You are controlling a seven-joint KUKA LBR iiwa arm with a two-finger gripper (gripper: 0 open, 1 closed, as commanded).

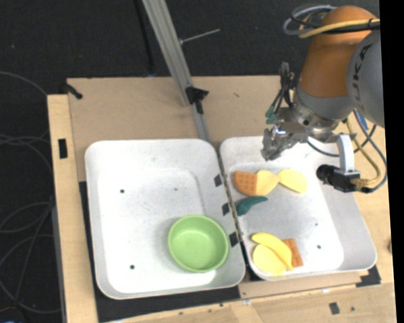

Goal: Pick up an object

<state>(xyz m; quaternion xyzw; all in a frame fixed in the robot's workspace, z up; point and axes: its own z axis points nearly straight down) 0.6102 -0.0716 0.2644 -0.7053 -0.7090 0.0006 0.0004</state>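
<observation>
Here, the big grey and orange arm (335,56) comes in from the three o'clock side and bends down over the right bin (341,248). Its wrist tips down and toward nine o'clock. The gripper (274,149) hangs at the end, above the bin's far end, near twelve o'clock in that bin. It is too dark and small to see well, so I cannot tell how it is set. Nothing can be seen in it.

The toys lie in the right bin. An orange and yellow piece (255,182) sits just below the gripper, toward six o'clock from it. A pale yellow slice (293,182) is just beside it, on its three o'clock side. A small teal piece (249,204) lies near the bin's nine o'clock wall. At the six o'clock end, two yellow pieces (269,253) rest together, touching a small orange-brown block (294,252).

In the left bin (129,188), a green bowl (198,243) stands upright near the five o'clock corner.
</observation>
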